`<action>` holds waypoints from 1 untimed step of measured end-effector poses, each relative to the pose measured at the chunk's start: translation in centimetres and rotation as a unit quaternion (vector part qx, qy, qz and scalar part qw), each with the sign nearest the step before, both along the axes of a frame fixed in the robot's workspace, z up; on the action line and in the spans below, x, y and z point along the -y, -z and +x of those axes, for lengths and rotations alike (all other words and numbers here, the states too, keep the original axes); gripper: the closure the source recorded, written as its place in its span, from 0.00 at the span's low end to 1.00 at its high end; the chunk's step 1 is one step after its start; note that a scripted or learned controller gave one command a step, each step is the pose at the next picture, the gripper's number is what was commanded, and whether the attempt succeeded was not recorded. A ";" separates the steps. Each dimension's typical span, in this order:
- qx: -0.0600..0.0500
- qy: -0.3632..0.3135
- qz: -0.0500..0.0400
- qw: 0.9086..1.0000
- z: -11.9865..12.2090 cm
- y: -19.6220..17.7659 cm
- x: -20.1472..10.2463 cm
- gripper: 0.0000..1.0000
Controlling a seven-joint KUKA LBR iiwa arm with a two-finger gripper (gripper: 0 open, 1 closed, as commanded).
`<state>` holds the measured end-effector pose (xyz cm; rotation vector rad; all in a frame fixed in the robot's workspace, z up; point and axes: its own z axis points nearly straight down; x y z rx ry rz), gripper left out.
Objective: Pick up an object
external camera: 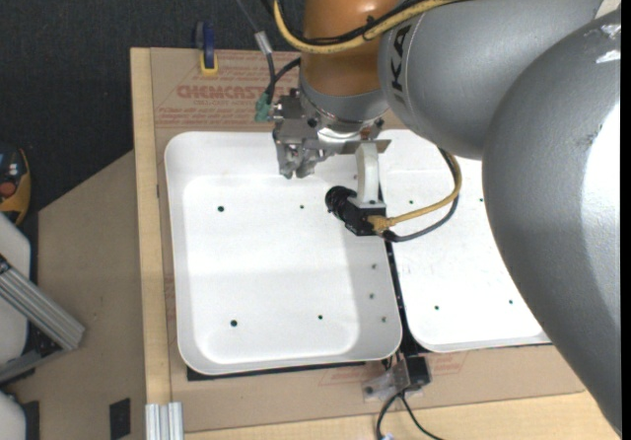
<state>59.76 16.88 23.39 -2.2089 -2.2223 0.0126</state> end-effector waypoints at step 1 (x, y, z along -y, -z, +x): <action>0.008 -0.001 0.002 1.000 -0.9 -4.1 -5.7 1.00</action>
